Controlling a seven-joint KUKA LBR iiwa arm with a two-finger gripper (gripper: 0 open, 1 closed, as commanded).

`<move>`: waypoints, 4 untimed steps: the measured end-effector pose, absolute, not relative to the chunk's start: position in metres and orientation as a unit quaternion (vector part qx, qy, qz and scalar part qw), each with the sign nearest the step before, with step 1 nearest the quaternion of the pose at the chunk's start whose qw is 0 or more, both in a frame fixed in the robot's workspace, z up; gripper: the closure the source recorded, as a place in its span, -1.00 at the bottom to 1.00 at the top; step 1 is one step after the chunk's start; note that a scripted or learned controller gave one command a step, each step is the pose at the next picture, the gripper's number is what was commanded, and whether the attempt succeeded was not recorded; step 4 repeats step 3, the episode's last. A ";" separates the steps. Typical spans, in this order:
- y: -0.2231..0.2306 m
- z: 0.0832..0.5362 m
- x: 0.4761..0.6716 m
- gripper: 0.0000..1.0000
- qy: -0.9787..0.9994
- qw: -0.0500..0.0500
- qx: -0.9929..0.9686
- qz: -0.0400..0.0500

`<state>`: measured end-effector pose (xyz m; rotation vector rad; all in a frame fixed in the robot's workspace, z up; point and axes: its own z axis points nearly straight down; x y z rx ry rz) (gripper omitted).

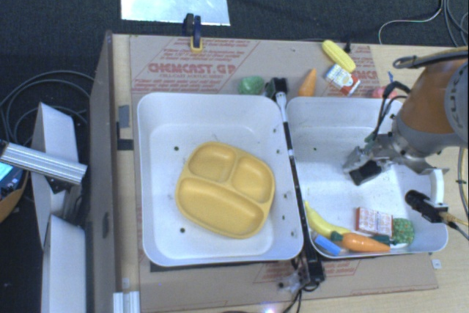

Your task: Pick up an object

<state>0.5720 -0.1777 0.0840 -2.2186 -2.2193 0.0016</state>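
My gripper (360, 166) hangs low over the middle of the right bin (322, 130), above bare white floor and touching none of the objects. They lie along that bin's front edge: a yellow banana (319, 220), a small blue piece (327, 245), an orange carrot (364, 242), a red-and-white box (374, 221) and a green broccoli-like piece (402, 230). These sit well in front of the gripper. The arm with its orange band (432, 105) comes in from the right.
The left bin (157, 157) holds a yellow divided plate (226, 189). Behind the bins, on the cardboard, lie a green piece (251, 85), a small carrot (308, 83), a yellow piece (338, 55) and a red-and-white box (342, 78). A black divider clip (279, 89) sits between the bins.
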 end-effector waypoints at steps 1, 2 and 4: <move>-0.179 0.095 0.575 1.00 -0.708 -0.002 -0.706 -0.001; -0.102 0.221 0.641 1.00 -0.712 -0.007 -0.702 -0.007; -0.054 0.213 0.626 1.00 -0.710 0.000 -0.704 -0.001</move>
